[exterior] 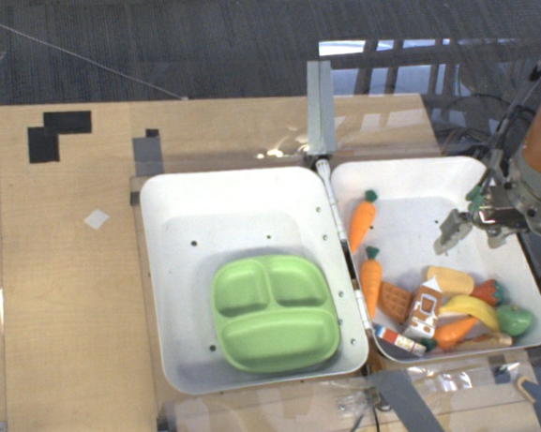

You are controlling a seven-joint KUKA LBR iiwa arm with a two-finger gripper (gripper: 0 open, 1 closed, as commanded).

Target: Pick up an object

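Note:
The right bin [409, 181] holds toy food. Two carrots [363, 221] [371, 281] lie along its left wall. A heap at the front right has a banana [469, 309], a yellow wedge [448, 279], a small carton [424, 308], a brown waffle [394, 300] and a green pepper [515, 319]. My gripper [463, 214] hangs over the right bin's right half, just behind the heap, open with nothing between its fingers. One grey finger [451, 230] points left and down toward the yellow wedge.
In the left bin [176, 266] lies a green divided plate [274, 312]. A grey post [320, 107] stands behind the wall shared by the bins. Bare bin floor lies between the carrots and my gripper.

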